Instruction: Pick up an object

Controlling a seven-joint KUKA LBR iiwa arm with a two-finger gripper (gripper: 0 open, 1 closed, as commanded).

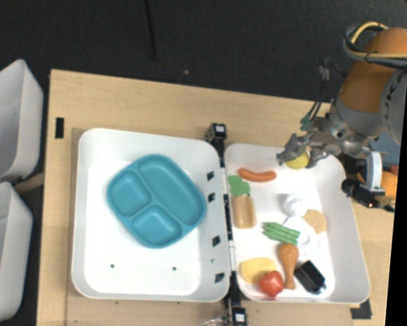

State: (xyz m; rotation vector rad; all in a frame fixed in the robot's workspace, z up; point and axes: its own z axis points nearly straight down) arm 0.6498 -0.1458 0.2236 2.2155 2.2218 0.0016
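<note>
A small yellow object (298, 161) sits at the far edge of the right bin (347, 237), right at the gripper (295, 155) — whether the fingers are apart or clamped on it I cannot tell. Biggest in view: the left bin (87, 255), carrying a blue divided plate (156, 200). The right bin is crowded — a bread roll (243, 211) beside a red sausage (257, 175), green beans (280, 233), a drumstick (288, 262), a black block (310, 276), a tomato (271, 283) touching a yellow slice (254, 268) at the near edge.
</note>
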